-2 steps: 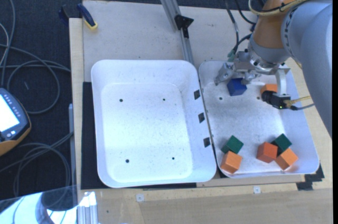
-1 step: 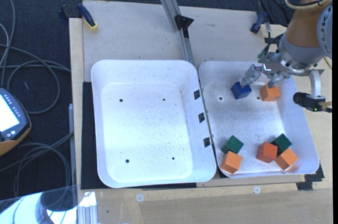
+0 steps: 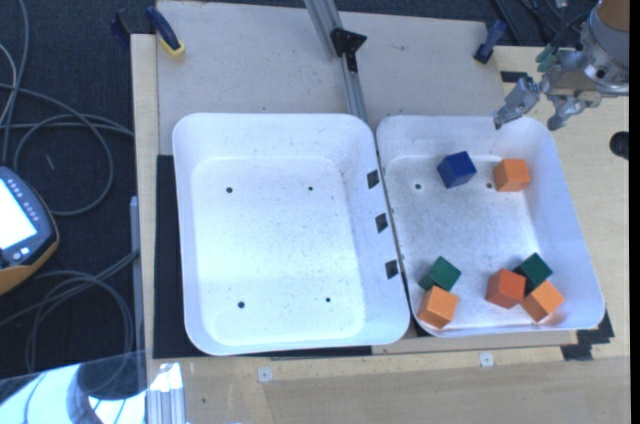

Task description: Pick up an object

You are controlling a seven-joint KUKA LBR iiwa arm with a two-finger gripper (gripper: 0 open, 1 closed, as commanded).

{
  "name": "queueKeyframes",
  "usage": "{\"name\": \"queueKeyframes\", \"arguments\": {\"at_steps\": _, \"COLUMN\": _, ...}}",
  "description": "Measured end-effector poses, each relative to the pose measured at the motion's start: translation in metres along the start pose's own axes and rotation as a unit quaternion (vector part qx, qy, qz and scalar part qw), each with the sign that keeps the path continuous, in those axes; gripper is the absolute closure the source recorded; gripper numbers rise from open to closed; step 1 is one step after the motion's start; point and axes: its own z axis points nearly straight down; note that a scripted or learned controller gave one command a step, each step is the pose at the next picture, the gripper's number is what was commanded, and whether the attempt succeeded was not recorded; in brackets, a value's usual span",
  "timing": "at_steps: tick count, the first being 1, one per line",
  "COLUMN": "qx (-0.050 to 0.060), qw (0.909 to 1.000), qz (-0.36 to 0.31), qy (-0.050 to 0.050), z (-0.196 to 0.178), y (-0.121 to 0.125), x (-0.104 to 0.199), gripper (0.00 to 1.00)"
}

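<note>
The arm is being cut off by the right edge. Its claw [image 3: 532,108] is hanging released, fingers spread, grasping nothing, over the far rim of the right bin [image 3: 480,230]. Smooth cubes are lying inside: blue cube [image 3: 456,168] beside orange cube [image 3: 512,174], with green, red and orange ones clustering near.

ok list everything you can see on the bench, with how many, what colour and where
blue cube: 1, blue, right bin, far side
orange cubes: 3, orange, right bin; one by the blue cube, two at the near edge
green cubes: 2, dark green, right bin, near side
red cube: 1, red-orange, right bin, near side, between green and orange
bins: 2, white, side by side on bench
clamps: 2, blue, far corners of board
gripper: 1, grey, fingers spread, above right bin's far edge, holding nothing
</note>
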Motion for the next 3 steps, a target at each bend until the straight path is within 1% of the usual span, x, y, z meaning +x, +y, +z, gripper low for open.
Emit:
{"name": "queueKeyframes", "arguments": {"at_steps": 1, "qx": 0.009, "qw": 1.0, "qz": 0.001, "qy": 0.003, "z": 0.137, "y": 0.022, "x": -0.031, "gripper": 0.0}}
{"name": "queueKeyframes", "arguments": {"at_steps": 2, "qx": 0.004, "qw": 1.0, "qz": -0.001, "qy": 0.001, "z": 0.12, "y": 0.025, "x": -0.03, "gripper": 1.0}}
{"name": "queueKeyframes", "arguments": {"at_steps": 3, "qx": 0.001, "qw": 1.0, "qz": -0.001, "qy": 0.0, "z": 0.068, "y": 0.039, "x": -0.038, "gripper": 1.0}}
